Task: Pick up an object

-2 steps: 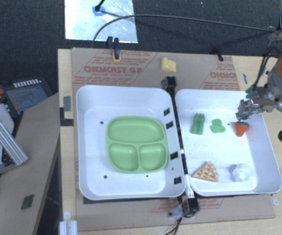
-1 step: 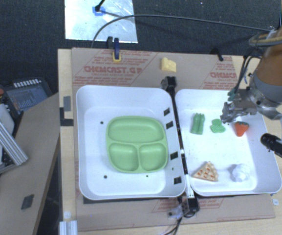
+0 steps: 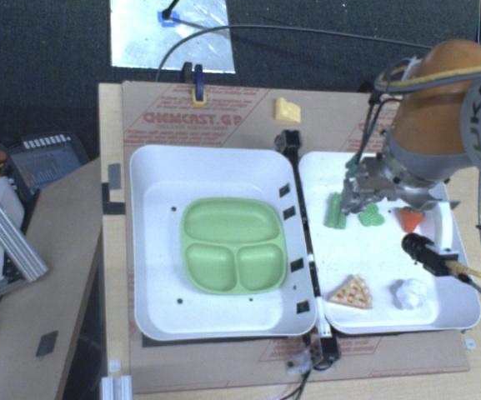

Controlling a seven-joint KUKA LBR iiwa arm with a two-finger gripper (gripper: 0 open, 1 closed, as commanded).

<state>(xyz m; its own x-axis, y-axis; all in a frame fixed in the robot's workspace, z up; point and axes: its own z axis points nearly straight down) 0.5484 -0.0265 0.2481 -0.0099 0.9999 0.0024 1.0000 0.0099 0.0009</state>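
My gripper (image 3: 355,200) hangs low over the right bin (image 3: 373,307), right above a green stick-shaped piece (image 3: 335,212) and a green leafy piece (image 3: 372,217). An orange-red piece (image 3: 411,220) lies just right of them, partly under the arm. Near the bin's front lie a pizza slice (image 3: 351,292) and a crumpled white lump (image 3: 408,293). Nothing shows between the fingers from this angle.
The left bin (image 3: 152,248) holds a green three-part tray (image 3: 230,244). A yellow wedge (image 3: 288,110) lies on the cardboard behind the bins. A black cable plug (image 3: 428,254) juts over the right bin's right side.
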